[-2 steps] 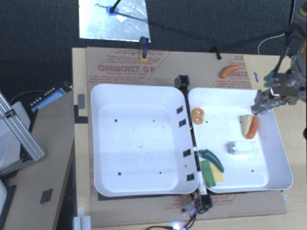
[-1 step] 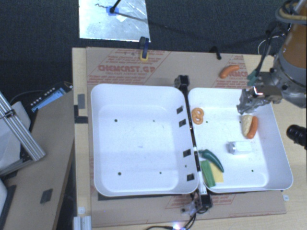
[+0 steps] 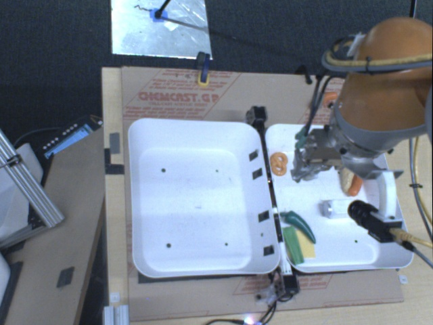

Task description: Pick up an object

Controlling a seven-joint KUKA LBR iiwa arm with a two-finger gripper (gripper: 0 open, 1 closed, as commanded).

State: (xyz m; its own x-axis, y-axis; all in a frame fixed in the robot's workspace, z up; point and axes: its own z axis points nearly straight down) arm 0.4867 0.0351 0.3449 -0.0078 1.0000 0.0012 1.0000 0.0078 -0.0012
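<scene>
- Underneath everything, a brown cardboard sheet (image 3: 176, 93) covers the bench, and its margin shows around both bins on the far, left and near sides.
- Next, the left bin (image 3: 196, 202) sits with its flat white floor open from wall to wall, marked by a few small dark dots.
- The right bin (image 3: 338, 246) stands edge to edge with it. A black strip with clips (image 3: 270, 202) runs along the shared rim.
- The arm (image 3: 389, 66) leans in from the right, and its orange band and grey wrist hang over the far right part of the right bin.
- The gripper (image 3: 302, 168) is low over the far left part of the right bin, close to the shared rim. Whether the claw is spread or pressed together cannot be told, and nothing is seen pinched in it.
- A green and yellow sponge (image 3: 298, 244) lies in the near left corner of the right bin, against the wall.
- A green pepper-shaped piece (image 3: 301, 225) lies just beyond the sponge, touching its far end.
- An orange piece (image 3: 350, 182) lies partly hidden beneath the wrist.
- An orange ring (image 3: 278, 162) lies just left of the gripper, between it and the bin wall.
- A small clear block (image 3: 327, 209) sits near mid-floor, with bare white floor along the near wall to its right.
</scene>
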